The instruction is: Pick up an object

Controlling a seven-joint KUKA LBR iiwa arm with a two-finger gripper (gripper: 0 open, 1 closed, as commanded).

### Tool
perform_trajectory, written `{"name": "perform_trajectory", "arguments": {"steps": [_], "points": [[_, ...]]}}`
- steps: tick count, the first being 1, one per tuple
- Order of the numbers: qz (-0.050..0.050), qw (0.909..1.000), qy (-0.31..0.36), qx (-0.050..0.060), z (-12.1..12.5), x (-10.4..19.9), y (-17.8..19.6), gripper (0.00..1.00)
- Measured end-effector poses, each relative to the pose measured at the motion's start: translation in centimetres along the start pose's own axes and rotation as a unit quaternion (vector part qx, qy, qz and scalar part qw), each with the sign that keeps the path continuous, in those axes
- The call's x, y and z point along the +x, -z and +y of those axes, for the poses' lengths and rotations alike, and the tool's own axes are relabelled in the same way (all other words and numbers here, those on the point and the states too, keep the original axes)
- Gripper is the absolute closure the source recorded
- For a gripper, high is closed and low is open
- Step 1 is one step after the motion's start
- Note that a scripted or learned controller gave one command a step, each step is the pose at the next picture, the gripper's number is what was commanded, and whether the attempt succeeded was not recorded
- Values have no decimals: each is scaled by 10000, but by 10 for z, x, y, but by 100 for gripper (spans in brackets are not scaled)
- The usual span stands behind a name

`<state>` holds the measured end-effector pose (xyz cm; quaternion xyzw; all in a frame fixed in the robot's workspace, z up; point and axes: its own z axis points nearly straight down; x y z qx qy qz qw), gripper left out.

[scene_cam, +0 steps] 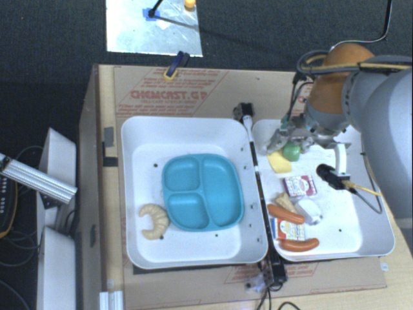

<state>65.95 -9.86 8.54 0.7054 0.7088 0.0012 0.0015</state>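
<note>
Dark carpet [51, 44] surrounds a cardboard-topped table [168, 95] that carries both bins. We see the arm [381, 102] next, filling the upper right of the frame and bent down into the right bin [364, 221].

The left bin [139, 131] sits mid-frame and holds a blue plate [202, 192], with a croissant [155, 220] just beside the plate's lower left edge. Nothing there looks to be in play.

The tool [288, 141] hangs low in the upper left corner of the right bin, directly above a green piece [292, 152]. We take that piece as the thing to be picked, since the tool is lowered right over it. We cannot tell whether the tool is spread or pressed together, nor whether it touches the piece.

We judge the crowding to be the trouble here. A yellow piece [279, 163] lies against the green one on its lower left, so a closing grasp could catch both or push one aside. The bin's left wall is near on that side too, which leaves little room.

Lower in the same bin, well apart from the tool, lie a small carton [299, 186], a white tube [310, 210] and two sausages [285, 213], the second [300, 243] near the bottom edge. These should not hinder a straight lift.
</note>
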Motion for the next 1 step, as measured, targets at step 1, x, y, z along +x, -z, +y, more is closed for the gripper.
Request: {"name": "perform_trajectory", "arguments": {"steps": [1], "points": [[0,10000,10,-25,2,0,12,100]]}}
